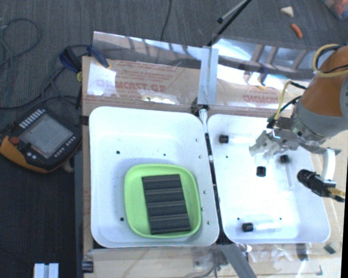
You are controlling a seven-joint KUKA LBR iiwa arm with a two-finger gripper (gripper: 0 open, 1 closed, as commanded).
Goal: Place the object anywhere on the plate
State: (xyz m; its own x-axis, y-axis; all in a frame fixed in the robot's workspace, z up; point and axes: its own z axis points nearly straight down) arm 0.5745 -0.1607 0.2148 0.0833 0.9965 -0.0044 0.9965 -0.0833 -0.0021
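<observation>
Wooden table (153, 262) carries two shallow white plastic bins side by side: left bin (101, 160) at 9 o'clock of the divider, right bin (310, 225) at 3 o'clock. Grey arm with orange band (336, 66) enters from 2 o'clock and hangs over the right bin's upper half. Lime-green square plate (134, 183) sits in the left bin toward 6 o'clock, already carrying a dark grey ribbed rectangular block (166, 203) that covers most of its middle. The pincer (271, 147), silvery metal, hovers low over the right bin near 12 o'clock; cannot tell how far it is open, and nothing shows in it. Likely task object is a clear tube with black cap (262, 226) lying flat near the right bin's 6 o'clock wall, well apart from the pincer. Other small bits in the right bin: black cap (223, 139) at 11 o'clock, small black piece (261, 170) just below the pincer, another clear tube (286, 173) beside it, hard to make out. Risks: clear tubes barely read against white, so the grasp may land off target; round tube could roll or slip; ribbed block leaves only a thin green margin, so a drop may bounce off the plate.
</observation>
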